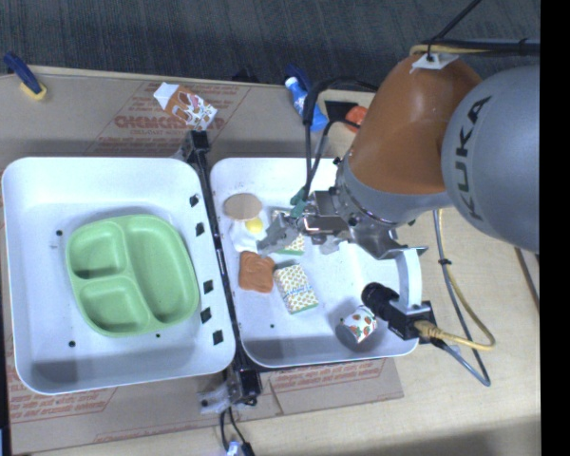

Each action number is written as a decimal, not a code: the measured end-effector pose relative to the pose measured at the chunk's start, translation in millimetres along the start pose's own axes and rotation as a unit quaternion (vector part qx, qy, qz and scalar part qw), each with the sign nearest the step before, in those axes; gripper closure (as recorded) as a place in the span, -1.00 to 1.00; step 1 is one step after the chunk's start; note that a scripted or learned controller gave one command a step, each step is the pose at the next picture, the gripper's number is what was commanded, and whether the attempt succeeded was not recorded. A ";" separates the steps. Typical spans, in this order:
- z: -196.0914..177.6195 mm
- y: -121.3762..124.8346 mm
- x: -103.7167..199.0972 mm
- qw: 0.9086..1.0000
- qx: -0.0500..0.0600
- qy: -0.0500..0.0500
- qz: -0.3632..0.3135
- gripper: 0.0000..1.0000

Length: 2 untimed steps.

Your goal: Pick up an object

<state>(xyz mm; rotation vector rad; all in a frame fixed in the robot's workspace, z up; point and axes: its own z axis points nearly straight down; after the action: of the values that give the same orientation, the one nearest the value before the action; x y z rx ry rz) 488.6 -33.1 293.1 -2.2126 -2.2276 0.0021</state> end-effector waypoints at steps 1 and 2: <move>-2.8 13.5 114.4 1.000 -0.001 0.000 -0.001 -1.00; 189.9 8.3 142.4 1.000 -0.002 0.001 -0.001 -1.00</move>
<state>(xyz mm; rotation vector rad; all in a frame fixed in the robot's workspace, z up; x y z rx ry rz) 495.4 109.5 103.3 -2.2106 -2.2314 -0.0044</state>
